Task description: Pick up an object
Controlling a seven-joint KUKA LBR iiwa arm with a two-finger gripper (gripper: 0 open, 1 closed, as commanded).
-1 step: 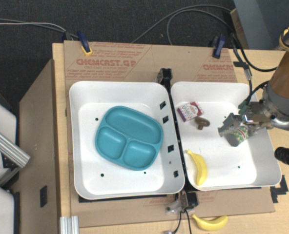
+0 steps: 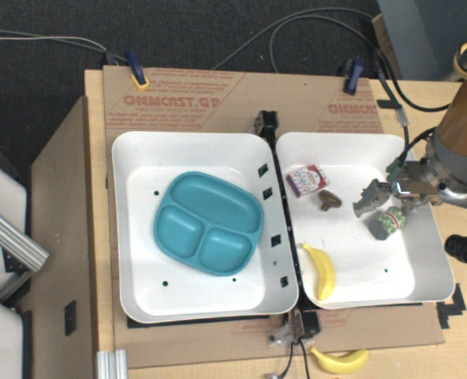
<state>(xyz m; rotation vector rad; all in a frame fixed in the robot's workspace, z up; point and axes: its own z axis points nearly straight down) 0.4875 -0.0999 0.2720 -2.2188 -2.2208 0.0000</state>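
The pincer (image 2: 375,200) is being held over the right bin (image 2: 423,290), spread open with nothing between its fingers. A green can (image 2: 388,223) is lying just below it, a brown lump (image 2: 329,202) and a packet (image 2: 306,180) left of it, a banana (image 2: 322,271) lower left. Far left, a teal tray (image 2: 208,223) is being held by the left bin (image 2: 131,212).

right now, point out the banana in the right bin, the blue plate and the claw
banana (image 2: 322,271), camera view, middle of its curved body
blue plate (image 2: 208,222), camera view, ridge between its compartments
claw (image 2: 373,198), camera view, between its fingertips
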